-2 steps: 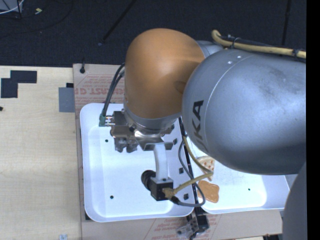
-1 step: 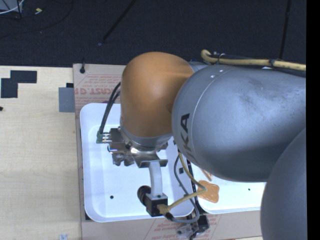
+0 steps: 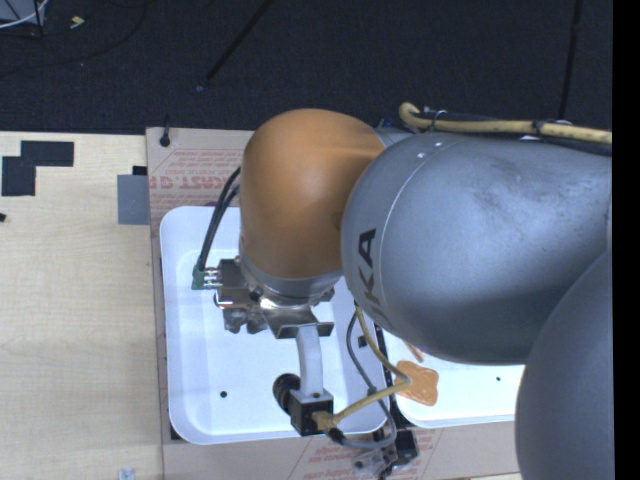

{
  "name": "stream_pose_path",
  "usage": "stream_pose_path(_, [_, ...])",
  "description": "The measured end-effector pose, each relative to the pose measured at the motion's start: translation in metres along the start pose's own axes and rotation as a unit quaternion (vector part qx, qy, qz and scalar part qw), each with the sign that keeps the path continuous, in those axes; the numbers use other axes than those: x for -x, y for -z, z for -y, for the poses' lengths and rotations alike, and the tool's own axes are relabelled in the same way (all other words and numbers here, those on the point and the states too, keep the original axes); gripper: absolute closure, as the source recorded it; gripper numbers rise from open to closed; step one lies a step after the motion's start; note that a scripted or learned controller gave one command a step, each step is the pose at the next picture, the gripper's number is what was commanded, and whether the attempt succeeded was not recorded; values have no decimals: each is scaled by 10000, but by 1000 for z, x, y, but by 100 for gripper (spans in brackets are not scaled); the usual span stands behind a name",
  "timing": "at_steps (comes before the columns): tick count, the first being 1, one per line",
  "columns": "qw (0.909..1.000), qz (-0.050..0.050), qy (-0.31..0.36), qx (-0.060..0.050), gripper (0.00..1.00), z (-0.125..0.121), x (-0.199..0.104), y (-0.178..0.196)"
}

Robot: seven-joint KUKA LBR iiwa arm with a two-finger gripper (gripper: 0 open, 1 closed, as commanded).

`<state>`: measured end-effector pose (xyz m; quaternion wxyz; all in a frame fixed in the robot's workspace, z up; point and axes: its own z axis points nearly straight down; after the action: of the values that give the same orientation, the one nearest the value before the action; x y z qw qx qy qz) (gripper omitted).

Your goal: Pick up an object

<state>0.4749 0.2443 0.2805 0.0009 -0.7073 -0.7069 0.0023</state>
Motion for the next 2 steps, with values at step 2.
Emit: stream_pose_path(2, [10000,-4,-3,7,100,-1,1,-18])
